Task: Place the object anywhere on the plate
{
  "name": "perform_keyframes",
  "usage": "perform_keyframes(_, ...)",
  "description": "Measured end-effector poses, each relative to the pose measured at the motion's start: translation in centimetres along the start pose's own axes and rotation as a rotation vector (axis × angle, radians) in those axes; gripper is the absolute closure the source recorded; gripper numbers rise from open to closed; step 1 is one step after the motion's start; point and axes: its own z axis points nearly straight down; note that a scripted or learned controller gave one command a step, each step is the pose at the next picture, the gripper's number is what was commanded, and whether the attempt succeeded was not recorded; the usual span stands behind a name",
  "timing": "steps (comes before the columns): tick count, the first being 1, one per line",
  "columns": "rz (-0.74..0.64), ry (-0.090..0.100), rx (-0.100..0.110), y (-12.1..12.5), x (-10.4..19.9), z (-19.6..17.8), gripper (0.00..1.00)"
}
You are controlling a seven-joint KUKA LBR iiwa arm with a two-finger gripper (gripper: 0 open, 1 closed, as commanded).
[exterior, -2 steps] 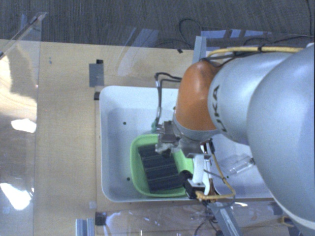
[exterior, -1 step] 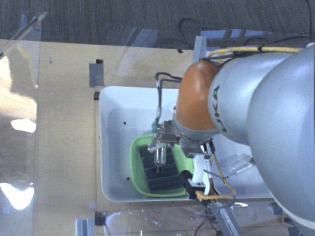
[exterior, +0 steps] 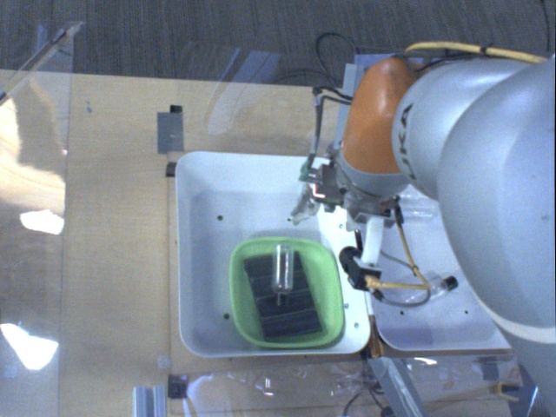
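Since a dark ridged object [exterior: 281, 298] with a pale clear piece on it already lies on the green plate [exterior: 241, 268] in the left bin [exterior: 200, 233], we judge placement done; the pincer [exterior: 314, 195] hangs above the bin's far right, grip state undeterminable.

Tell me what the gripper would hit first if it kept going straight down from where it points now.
Probably the white floor of the left bin, just above the green plate. The gripper sits near the bin's right wall; depth is unclear.

Arm [exterior: 469, 137] — part of "KUKA" lettering, vert., legible.
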Motion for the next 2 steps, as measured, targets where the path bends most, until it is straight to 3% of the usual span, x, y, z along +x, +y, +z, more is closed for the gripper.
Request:
perform_keyframes(1, -0.104, 0.000, -0.002, 2.8, -4.7, -0.7, 0.00)
perform_keyframes(2, -0.135, 0.000, -0.001, 3.5, -11.1, -0.1, 0.00)
